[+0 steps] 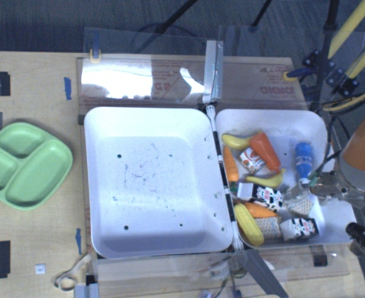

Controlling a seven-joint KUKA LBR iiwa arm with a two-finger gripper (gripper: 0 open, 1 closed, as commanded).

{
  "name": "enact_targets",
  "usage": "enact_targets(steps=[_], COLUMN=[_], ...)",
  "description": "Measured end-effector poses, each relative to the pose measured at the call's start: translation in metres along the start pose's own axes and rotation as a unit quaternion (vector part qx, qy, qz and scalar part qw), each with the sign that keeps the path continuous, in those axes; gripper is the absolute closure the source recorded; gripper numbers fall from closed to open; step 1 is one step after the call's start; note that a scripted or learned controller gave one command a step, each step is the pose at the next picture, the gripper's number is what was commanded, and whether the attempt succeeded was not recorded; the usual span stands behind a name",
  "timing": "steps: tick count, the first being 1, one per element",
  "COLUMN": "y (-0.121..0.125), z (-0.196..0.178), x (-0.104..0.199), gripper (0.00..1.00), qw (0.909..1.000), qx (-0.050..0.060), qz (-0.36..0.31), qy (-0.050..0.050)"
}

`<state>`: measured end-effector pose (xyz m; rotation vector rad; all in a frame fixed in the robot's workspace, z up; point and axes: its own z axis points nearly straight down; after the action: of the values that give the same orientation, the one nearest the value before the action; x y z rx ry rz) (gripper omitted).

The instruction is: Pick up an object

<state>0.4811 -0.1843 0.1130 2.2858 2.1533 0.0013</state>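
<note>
At the right of the frame, the gripper point(308, 190) hangs low in the right white bin point(316, 124), beside a blue plastic bottle point(303, 158) and above a cow-patterned carton point(299, 228); whether it grips anything, I cannot tell.

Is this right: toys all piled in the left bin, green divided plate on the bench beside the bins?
Wrong bin. The camera view shows the toys, such as the blue bottle and corn cob, in the right bin. The green divided plate does sit on the bench beside the bins.
</note>
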Motion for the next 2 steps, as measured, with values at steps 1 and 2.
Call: enact_targets(steps=[1,2], y=[0.048,0.087], z=[0.027,0.006], x=[-0.008,0.000], gripper=[0.00,0.00], qw=[0.9876,0.9933], qx=[-0.003,-0.001], qz=[-0.157,-0.116], qy=[-0.001,0.000])
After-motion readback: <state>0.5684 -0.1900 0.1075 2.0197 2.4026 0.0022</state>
